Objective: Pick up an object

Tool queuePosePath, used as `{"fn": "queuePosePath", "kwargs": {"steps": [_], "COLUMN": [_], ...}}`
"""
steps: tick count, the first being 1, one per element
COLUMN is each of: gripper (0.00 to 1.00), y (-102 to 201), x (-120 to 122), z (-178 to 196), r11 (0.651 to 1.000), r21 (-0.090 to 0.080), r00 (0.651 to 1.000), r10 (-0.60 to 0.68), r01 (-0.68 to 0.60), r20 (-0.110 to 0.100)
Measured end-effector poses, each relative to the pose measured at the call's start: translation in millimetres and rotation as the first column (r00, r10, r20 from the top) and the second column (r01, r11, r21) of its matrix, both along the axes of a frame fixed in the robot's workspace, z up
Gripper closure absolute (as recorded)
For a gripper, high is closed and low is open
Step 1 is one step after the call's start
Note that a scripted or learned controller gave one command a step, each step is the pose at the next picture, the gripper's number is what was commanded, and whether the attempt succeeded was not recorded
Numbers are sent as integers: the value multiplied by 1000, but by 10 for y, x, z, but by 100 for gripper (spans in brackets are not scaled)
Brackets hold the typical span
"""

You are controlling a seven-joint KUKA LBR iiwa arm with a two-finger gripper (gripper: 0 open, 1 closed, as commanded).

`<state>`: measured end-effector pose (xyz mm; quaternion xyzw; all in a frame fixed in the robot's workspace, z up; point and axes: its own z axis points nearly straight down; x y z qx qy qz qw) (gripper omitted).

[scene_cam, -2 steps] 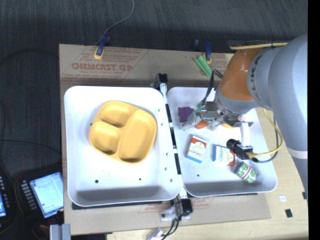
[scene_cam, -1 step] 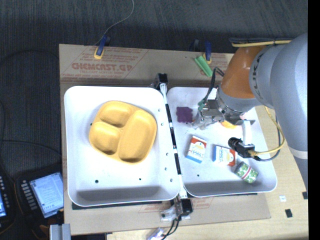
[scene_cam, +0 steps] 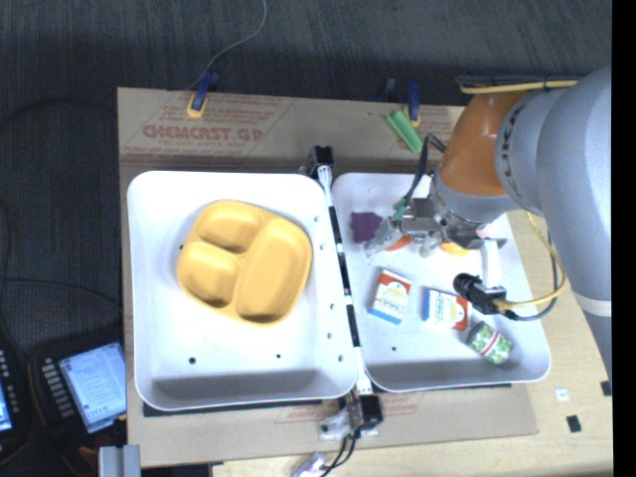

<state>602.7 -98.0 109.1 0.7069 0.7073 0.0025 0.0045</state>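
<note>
Claw (scene_cam: 417, 229) hangs low in the right bin (scene_cam: 527, 366), near a purple thing (scene_cam: 365, 226). I cannot tell its state. Two small boxes (scene_cam: 391, 296) lie just below it.

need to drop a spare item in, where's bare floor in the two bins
Left white bin: bare strips border the yellow moulded tray, widest along the near wall. Right white bin: bare near-left corner below the small white carton. Crowded from the purple object to the green-capped item.
</note>
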Motion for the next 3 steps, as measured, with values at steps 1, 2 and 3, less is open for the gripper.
{"fn": "queuePosePath", "kwargs": {"steps": [1,2,3], "gripper": [100,0,100], "y": [-1,-1,-1], "x": [3,3,6], "z": [102,101,203], "r11": [1000,1000,1000], "r21": [0,0,0], "r00": [1000,1000,1000], "r10": [0,0,0], "r01": [0,0,0], "r20": [0,0,1]}}
